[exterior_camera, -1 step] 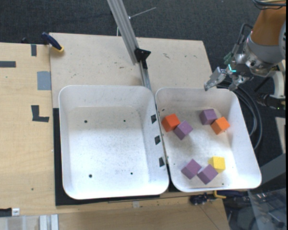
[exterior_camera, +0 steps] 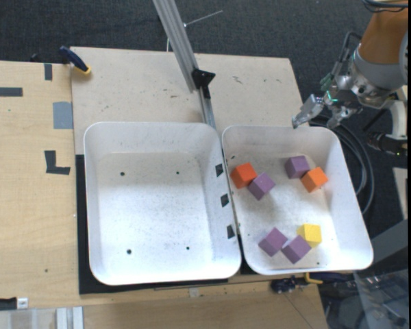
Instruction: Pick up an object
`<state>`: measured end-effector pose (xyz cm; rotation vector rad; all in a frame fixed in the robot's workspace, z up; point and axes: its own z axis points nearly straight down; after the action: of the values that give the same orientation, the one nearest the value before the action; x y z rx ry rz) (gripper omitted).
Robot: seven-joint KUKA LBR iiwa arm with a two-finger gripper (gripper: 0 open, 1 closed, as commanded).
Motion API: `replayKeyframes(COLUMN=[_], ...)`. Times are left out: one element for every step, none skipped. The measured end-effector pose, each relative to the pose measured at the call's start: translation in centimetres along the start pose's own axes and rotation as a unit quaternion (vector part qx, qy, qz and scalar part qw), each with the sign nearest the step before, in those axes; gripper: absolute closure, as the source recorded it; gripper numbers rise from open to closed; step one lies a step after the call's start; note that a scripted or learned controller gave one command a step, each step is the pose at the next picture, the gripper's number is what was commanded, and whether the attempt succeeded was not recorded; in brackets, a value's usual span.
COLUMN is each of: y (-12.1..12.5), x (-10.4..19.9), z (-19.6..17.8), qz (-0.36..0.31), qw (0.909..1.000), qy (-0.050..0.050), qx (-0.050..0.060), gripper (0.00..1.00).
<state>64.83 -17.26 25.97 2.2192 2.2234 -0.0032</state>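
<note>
A: Item one, gripper (exterior_camera: 314,112): poised above the far rim of the right bin (exterior_camera: 349,204), nothing between its fingers; how wide they stand I cannot tell.

B: Stock for picking?

A: All in that right bin. Orange cube (exterior_camera: 244,175) touching a purple cube (exterior_camera: 262,185); second orange cube (exterior_camera: 316,179) touching a purple cube (exterior_camera: 297,166); yellow cube (exterior_camera: 310,234) beside two purple cubes (exterior_camera: 273,241) near the front. Left bin (exterior_camera: 96,204) alongside.

B: Hazards?

A: Every cube abuts a neighbour. A finger would likely land on the adjoining block, nudging both aside, or clamp two and drop them.
</note>
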Motion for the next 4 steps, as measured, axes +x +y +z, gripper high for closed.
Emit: replayKeyframes(y=[0.0, 0.0, -0.6, -0.5], x=[-0.1, 0.3, 0.9, 1.0], z=[4.3, 8.8, 13.8, 12.5], qz=[0.0, 0.0, 0.0, -0.001], qw=[1.0, 1.0, 1.0, 1.0], qy=[0.0, 0.0, -0.002, -0.001], qx=[0.002, 0.002, -0.003, -0.004], gripper=[0.0, 0.0, 0.0, 1.0])
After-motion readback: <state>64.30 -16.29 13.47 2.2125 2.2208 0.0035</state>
